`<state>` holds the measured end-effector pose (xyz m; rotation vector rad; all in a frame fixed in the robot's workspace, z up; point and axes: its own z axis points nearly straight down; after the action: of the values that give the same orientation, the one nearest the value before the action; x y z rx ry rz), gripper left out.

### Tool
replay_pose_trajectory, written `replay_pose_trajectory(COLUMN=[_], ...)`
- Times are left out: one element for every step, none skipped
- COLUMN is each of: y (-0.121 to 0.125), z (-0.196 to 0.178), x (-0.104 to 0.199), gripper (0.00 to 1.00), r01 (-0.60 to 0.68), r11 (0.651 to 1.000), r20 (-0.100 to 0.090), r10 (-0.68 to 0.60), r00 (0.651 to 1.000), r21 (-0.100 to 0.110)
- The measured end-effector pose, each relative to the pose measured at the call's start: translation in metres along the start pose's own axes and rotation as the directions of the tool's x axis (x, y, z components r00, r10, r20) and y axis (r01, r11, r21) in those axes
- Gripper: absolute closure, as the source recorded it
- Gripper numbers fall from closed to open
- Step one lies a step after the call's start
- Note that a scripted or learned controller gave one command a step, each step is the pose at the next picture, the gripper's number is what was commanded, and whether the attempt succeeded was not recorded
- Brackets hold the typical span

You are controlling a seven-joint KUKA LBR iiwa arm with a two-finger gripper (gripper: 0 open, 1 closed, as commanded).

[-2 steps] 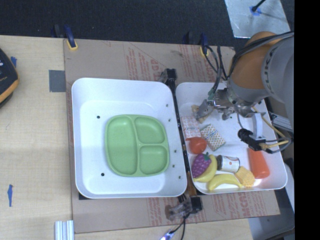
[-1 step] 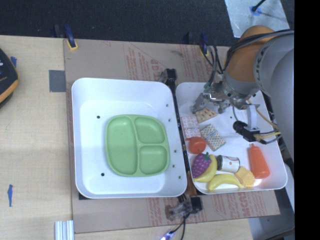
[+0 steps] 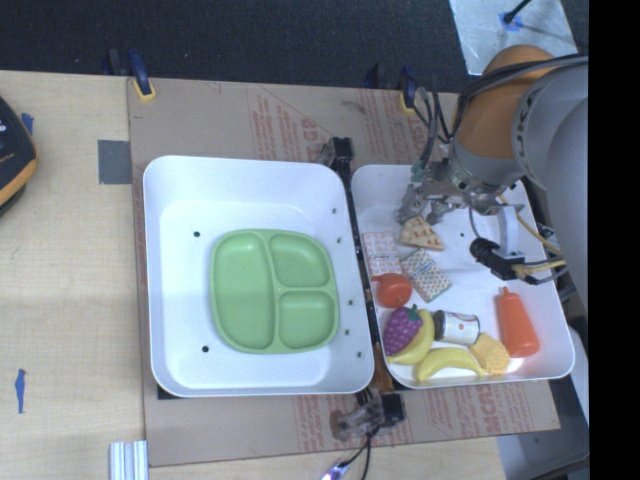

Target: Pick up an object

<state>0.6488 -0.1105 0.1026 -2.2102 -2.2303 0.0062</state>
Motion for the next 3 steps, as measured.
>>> replay_pose_trajectory(y=[0.003, 0.003, 0.007], z=[-0.091, -0.09, -0.114], x=[0.082, 0.081, 0.037], gripper=[1.0, 0.0, 0.0], r01=[-0.004, -0.005, -0.006], r11=[1.0, 1.0, 1.0], r20=[-0.003, -0.002, -0.001], r10=[0.004, 0.005, 0.006], r00=[1.0, 1.0, 1.0], r21=[-0.003, -0.001, -0.002])
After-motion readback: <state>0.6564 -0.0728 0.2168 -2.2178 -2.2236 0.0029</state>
